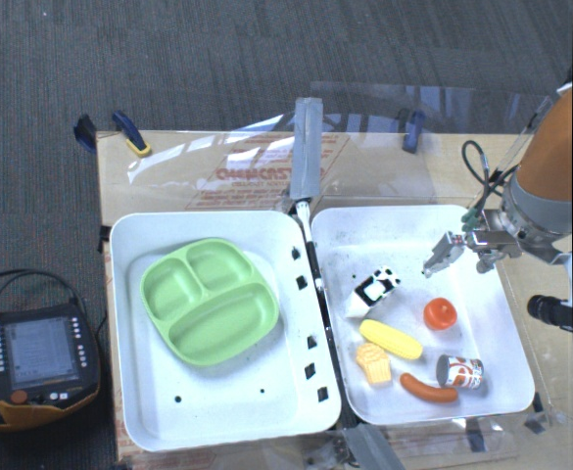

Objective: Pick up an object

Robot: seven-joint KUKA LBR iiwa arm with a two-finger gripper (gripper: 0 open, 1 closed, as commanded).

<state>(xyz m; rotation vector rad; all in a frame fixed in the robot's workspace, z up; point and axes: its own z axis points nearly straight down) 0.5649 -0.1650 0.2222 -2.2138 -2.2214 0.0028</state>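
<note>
The metal gripper (459,253) hovers over the right bin (337,238), its fingers spread apart with nothing between them. Below it lie a glossy orange round toy (440,312), a smooth yellow corn cob (391,339), a ridged waffle piece (373,362), a sausage (428,388) and a cylindrical can (460,371). A moulded green divided tray (210,300) sits in the left bin (129,399).

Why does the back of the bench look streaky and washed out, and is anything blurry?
In the camera view, a clear plastic sheet behind the bins catches overhead light, giving pale streaks of glare; the green divided plate and the corn cob look fairly sharp with soft shadows; the gripper is a little soft-edged.
</note>
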